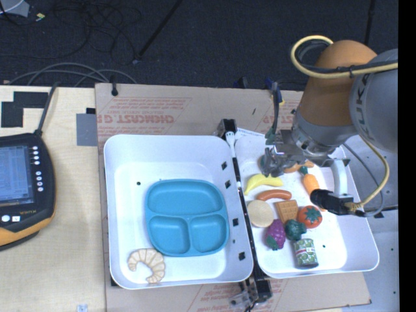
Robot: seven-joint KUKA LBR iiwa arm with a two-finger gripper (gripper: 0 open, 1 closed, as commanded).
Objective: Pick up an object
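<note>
The right bin (354,255) holds several toy foods: a yellow banana (262,182), a sausage (277,195), an orange carrot (311,182), a round bun (261,214), a cracker (286,210), a tomato (311,217), purple grapes (275,234), a green piece (295,229) and a can (305,253). My gripper (275,162) hangs low over the back of this bin, just above and behind the banana and left of the carrot. I see nothing held in it.
The left bin (123,174) carries a blue divided plate (187,216) and a croissant (147,264) at its front left. A teach pendant (23,184) lies on the bench at the far left. A black cable connector (333,202) hangs beside the tomato.
</note>
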